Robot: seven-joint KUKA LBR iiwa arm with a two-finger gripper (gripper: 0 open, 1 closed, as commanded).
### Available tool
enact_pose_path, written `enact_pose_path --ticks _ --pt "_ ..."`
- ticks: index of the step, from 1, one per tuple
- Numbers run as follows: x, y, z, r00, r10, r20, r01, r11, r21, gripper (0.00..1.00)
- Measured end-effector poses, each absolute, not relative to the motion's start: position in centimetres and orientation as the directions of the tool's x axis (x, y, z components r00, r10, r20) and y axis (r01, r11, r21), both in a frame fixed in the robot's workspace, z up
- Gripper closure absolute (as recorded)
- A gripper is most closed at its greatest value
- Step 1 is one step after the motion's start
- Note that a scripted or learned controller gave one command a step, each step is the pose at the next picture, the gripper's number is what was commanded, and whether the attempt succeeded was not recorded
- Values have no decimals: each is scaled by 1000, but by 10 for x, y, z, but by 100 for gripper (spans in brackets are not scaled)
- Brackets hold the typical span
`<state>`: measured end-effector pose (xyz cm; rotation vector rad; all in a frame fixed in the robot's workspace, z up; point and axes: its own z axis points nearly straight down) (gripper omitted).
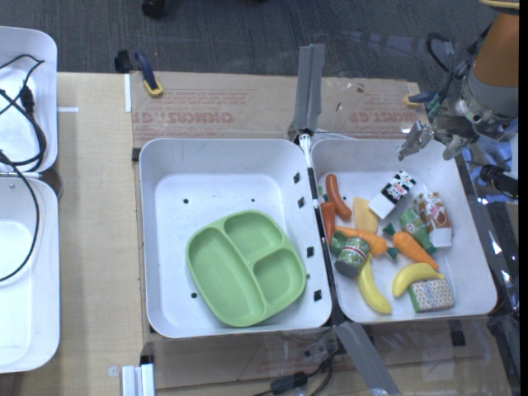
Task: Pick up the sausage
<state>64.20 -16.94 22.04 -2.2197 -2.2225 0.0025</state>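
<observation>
Carpet above, cardboard-topped bench below: the sausage lies untouched at ten o'clock in the right bin. The gripper hovers at the bin's one o'clock, empty; its grip I cannot tell. Everything's left.

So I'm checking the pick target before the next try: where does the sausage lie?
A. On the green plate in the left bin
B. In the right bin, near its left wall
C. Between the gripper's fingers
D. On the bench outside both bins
B: the sausage lies in the right bin by its left wall, apart from the gripper near the bin's far edge.
</observation>
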Motion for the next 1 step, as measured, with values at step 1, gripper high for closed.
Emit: enact_pose_path --ticks 1 --pt "617 -107 140 35 999 -1 999 -35 -3 0"
